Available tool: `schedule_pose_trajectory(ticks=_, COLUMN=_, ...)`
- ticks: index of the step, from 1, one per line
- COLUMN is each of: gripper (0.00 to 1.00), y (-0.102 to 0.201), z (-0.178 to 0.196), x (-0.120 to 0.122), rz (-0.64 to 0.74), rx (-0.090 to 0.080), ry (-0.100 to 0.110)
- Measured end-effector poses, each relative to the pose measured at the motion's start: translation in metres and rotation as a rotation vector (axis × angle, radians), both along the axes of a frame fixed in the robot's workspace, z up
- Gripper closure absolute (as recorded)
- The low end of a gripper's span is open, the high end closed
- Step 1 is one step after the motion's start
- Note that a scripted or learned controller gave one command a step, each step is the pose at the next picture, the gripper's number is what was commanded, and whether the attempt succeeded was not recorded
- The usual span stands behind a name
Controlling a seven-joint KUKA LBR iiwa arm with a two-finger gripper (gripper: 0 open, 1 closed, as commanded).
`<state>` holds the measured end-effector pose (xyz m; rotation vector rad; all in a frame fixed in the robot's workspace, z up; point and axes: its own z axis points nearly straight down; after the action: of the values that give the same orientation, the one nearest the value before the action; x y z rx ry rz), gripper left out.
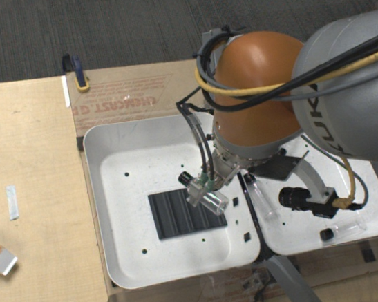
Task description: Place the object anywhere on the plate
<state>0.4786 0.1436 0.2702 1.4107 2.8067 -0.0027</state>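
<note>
The 2 bins [111, 192] are plain white, dotted with small black holes. A black plate [177, 215] with fine ribbed lines lies near the front edge of the left bin. The arm [348, 89] is grey with a glossy orange band [259, 81], trailed by yellow and black cables [236, 91]. The bench [29, 204] is pale tan wood.

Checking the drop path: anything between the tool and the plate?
Nothing visible does. The tool sits right over the dark ribbed plate at its upper right corner in the left bin, with no thing between them.
</note>
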Motion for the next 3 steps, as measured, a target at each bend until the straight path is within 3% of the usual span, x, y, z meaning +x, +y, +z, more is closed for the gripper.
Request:
schedule_pose_trajectory(ticks=1, gripper=0.00, y=0.000, z=0.000, x=0.000, rz=0.000, rx=0.000, ry=0.000)
schedule_pose_trajectory(ticks=2, gripper=1.00, y=-0.002, z=0.008, x=0.001, rz=-0.003, rx=-0.002, ry=0.002)
schedule_pose_trajectory(ticks=3, gripper=1.00, y=0.025, z=-0.040, x=-0.001, rz=0.040, rx=0.000, ry=0.003)
